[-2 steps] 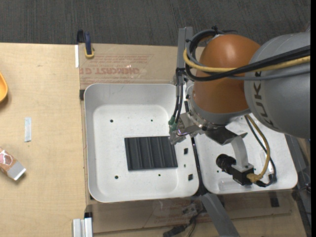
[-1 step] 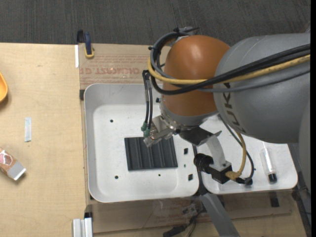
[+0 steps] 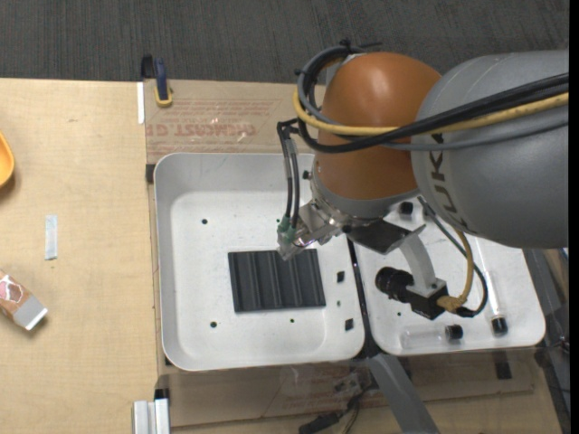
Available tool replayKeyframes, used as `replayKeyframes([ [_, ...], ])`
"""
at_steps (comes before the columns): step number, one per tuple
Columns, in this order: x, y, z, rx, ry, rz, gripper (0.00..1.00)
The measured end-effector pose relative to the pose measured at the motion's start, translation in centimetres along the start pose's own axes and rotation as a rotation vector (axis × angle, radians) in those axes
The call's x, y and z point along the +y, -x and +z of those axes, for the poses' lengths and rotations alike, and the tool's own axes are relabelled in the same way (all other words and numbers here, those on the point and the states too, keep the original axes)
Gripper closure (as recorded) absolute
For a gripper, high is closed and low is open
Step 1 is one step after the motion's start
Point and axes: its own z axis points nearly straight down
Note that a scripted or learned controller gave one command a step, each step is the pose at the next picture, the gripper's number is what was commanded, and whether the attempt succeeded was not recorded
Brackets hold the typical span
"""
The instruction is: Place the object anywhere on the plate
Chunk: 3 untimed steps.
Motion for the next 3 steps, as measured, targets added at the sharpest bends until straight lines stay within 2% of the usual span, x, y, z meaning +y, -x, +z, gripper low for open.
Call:
replayKeyframes([
  [1,-1.18,-0.20,-0.25,0.001,-0.001,-0.040,1.00],
  [2,-1.16,-0.07,-1.05,0.000,-0.003,-0.038,1.00],
  [3,-1.62,0.73,-0.31,0.001,0.001,-0.119,1.00],
])
